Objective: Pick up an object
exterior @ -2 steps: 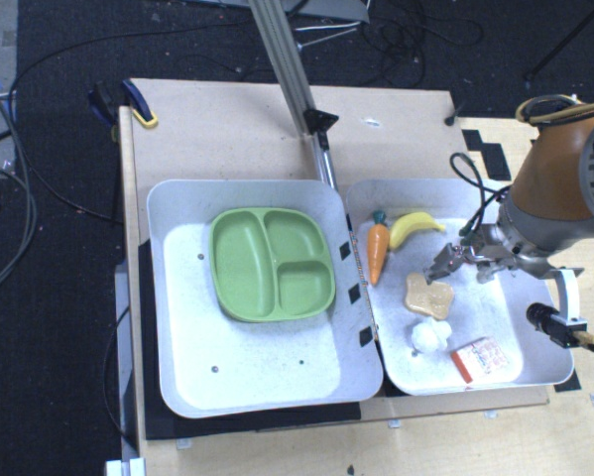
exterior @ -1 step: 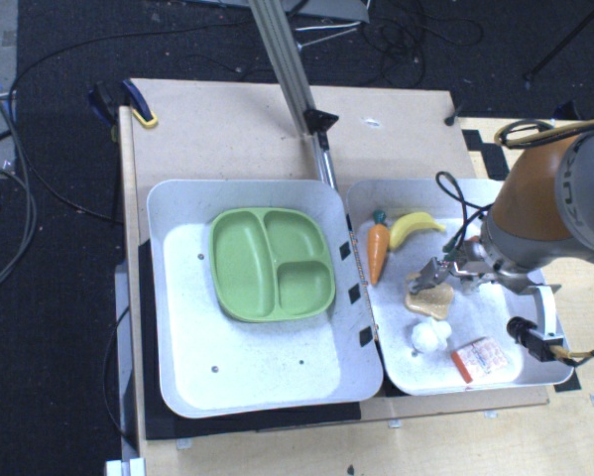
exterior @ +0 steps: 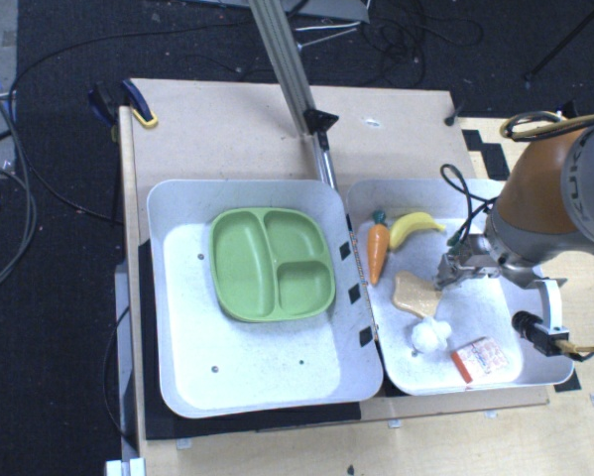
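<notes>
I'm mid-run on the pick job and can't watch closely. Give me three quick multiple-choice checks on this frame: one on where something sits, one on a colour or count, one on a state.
1. Where is the divided plate?
A. In the left bin
B. In the right bin
C. On the bare bench

2. What colour is the toy carrot body?
A. Purple
B. Orange
C. Blue

3. How does the banana lie relative to the tool?
A. Clamped in the tool
B. Hanging in the air
C. Lying on the bin floor, apart from the tool

Answers:
1. A, the green plate rests on the floor of the left bin.
2. B, the carrot is orange with a green top, in the right bin.
3. C, the banana rests beside the carrot, with bin floor showing between it and the tool.
</notes>
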Action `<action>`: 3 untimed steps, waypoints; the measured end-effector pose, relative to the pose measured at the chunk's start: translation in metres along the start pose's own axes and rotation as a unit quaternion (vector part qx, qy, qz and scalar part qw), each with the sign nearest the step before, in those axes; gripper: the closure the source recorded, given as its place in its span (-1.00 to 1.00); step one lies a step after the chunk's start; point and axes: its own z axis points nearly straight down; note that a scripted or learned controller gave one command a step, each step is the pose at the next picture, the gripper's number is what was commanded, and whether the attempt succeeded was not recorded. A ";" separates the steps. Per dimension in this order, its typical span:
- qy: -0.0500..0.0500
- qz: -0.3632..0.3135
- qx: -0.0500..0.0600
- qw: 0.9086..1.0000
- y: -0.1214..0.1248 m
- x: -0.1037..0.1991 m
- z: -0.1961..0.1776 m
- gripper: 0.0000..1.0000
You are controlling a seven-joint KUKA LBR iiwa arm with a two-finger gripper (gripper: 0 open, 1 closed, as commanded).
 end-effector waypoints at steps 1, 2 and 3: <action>0.000 -0.002 0.002 1.000 0.002 0.003 -0.064 1.00; 0.000 -0.002 0.002 1.000 0.007 0.003 -0.127 1.00; 0.001 -0.002 0.004 1.000 0.008 0.003 -0.129 1.00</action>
